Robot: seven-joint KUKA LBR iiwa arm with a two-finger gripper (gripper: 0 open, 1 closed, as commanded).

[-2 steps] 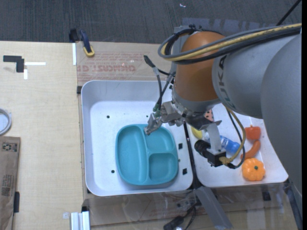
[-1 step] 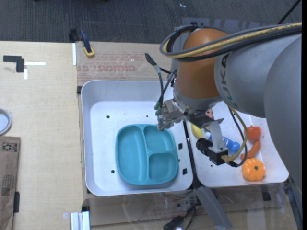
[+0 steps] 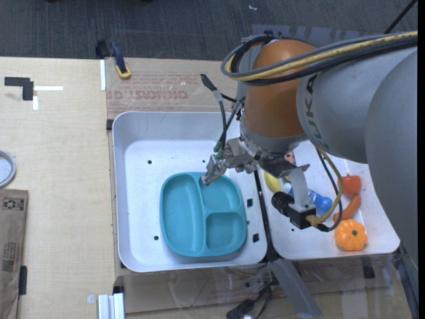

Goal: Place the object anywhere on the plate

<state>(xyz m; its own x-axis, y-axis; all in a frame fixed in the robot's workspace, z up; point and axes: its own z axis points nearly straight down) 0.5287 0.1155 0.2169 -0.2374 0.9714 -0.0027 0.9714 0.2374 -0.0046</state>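
Camera view: my pincer [image 3: 212,171] hangs over the left bin [image 3: 133,178], at the upper rim of the plate [image 3: 202,214]. I cannot tell how the pincer stands, nor whether anything sits in it; the tip is small and dark against the rim.

Plate: teal, rounded rectangle, three compartments, one long on the left and two smaller on the right. It lies flat in the left bin, toward the lower right corner.

Right bin [image 3: 378,244]: my arm covers most of it. Candidate objects lie here: a small orange pumpkin [image 3: 350,234] near the lower right corner, an orange-red carrot-like piece [image 3: 350,205] just above it, a blue item [image 3: 319,201] beside that, and a yellow piece [image 3: 271,180] partly hidden under my wrist.

Desk [image 3: 53,178]: light wood on the left, with a roll of tape [image 3: 5,170] at the left edge.
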